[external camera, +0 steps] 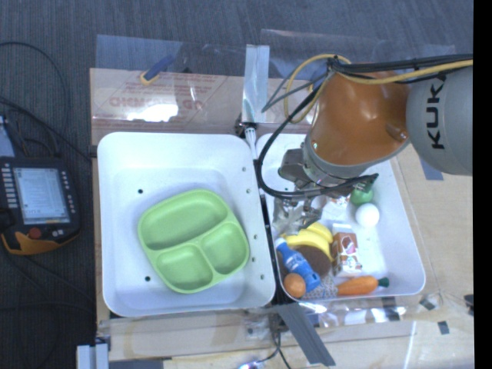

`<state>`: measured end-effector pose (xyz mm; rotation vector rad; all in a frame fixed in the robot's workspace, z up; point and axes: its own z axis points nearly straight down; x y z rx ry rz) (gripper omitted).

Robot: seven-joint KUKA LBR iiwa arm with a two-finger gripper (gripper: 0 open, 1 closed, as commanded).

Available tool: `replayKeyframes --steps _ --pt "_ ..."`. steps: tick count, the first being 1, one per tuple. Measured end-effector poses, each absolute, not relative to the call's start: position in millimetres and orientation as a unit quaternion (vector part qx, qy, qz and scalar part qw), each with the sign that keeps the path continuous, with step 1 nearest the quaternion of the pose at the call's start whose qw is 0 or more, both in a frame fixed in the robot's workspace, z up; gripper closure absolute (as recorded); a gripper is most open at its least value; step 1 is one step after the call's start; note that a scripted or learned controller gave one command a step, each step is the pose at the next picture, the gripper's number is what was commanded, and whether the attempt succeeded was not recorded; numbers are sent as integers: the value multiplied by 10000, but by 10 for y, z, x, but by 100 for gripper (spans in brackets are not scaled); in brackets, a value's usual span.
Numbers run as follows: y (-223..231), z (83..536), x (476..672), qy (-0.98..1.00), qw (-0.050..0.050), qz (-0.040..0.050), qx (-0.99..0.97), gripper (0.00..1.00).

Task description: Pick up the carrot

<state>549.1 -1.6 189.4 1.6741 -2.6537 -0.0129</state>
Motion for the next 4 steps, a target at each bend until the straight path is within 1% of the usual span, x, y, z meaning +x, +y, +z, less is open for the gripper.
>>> replayKeyframes --steps 1,2,3,4 --pt "-1254 2661 5241 -8606 -6 7 5093 100" --pt "-946 2234 4870 -8221 12 -46 5693 100" --pt "-944 1947 4903 -7672 20 -46 6414 100" --pt "-707 2991 4861 -6409 -21 -29 7676 100"
